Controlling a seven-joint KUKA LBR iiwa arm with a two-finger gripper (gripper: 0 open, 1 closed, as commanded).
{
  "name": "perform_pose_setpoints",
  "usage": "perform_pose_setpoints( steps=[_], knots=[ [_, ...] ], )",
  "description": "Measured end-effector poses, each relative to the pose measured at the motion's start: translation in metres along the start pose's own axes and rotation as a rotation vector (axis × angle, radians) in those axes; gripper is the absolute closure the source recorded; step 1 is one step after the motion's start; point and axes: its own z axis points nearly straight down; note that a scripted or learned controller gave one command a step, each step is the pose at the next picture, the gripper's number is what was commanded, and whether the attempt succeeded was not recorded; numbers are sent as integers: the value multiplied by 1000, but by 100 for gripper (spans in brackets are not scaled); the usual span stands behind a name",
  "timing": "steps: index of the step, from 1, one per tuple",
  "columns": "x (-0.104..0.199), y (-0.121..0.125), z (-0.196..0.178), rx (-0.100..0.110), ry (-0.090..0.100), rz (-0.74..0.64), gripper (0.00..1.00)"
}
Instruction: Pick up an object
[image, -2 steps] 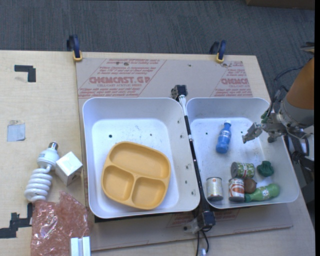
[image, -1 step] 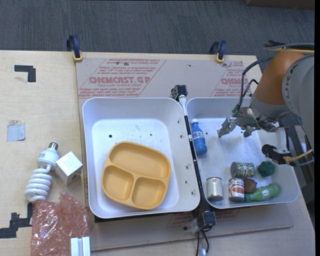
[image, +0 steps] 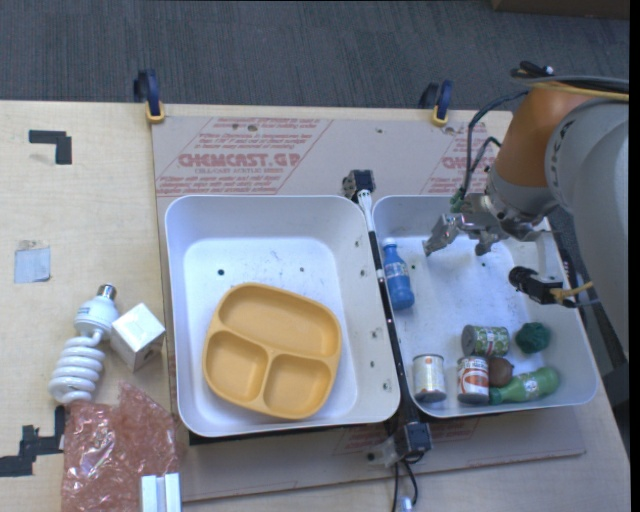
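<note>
Hovering upper right in the right bin (image: 560, 395), gripper (image: 462, 232) had fingers spread, empty; bottle (image: 397, 277) lay at frame centre against the left wall, light, stiff, slick—grab mid-body.

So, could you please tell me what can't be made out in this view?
- Tool: too small and blurred to tell open or shut.
- Arm: cut off by the right edge.
- Can labels: too small to read.
- Right bin far corner: hidden by the tool.
</note>
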Motion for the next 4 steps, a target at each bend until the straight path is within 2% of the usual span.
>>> perform_pose_setpoints(
  steps=[1,2,3,4],
  knots=[
    [47,0,0,2,1,0,0],
    [46,-82,0,2,1,4,0],
    [34,-16,0,1,0,0,0],
    [45,0,0,0,0,0,0]
  ],
)
